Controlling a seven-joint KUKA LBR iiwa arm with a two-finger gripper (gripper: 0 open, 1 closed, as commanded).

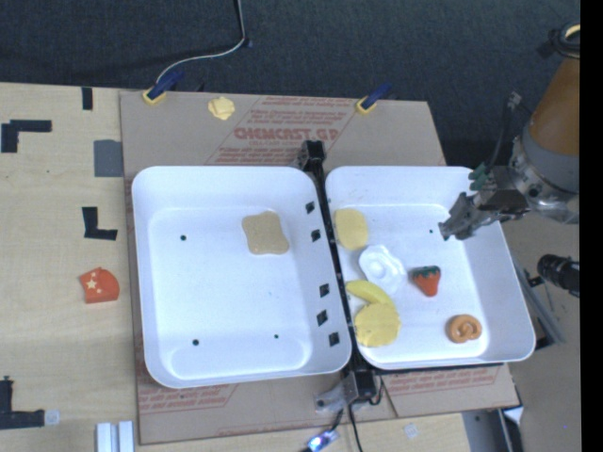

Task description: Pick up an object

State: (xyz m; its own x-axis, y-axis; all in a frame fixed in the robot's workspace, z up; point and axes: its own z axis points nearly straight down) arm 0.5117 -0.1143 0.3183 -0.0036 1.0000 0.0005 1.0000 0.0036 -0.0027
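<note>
Pincer (459, 226): hovered over right bin's (490, 182) right edge; finger state could not be told. Strawberry (427, 280): right bin, toward its right side, beside white fried egg (381, 266). Pretzel (464, 328): near front-right corner.

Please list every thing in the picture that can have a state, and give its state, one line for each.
gripper: above the right bin's far right part, holding nothing visible
toast slice: flat in left bin
strawberry: in right bin, apart from the gripper
pretzel: in right bin
banana: touching the yellow disc
</note>
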